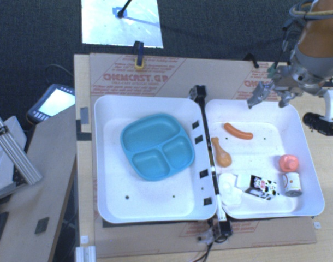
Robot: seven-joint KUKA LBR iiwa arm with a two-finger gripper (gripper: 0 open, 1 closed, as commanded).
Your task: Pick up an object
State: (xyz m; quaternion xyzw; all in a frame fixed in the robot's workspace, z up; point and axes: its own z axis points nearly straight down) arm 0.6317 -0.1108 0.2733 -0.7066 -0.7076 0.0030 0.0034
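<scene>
My gripper [271, 97] hangs over the far rim of the right bin [297, 125], its two fingers spread apart with nothing between them. Below it in that bin lie an orange sausage [238, 131], a tan drumstick-shaped piece [221, 153], a pink-capped small bottle [290, 174], a black-and-white patterned carton [261, 186] and a white lump [229, 188]. The sausage is the closest of these to the gripper, toward the near left of it.
The left bin [109, 146] holds a blue three-compartment plate [157, 152]. A black divider with clips [204, 146] runs between the bins. A yellow clamp [139, 59] sits at the back on the cardboard. A tablet [52, 103] lies to the left.
</scene>
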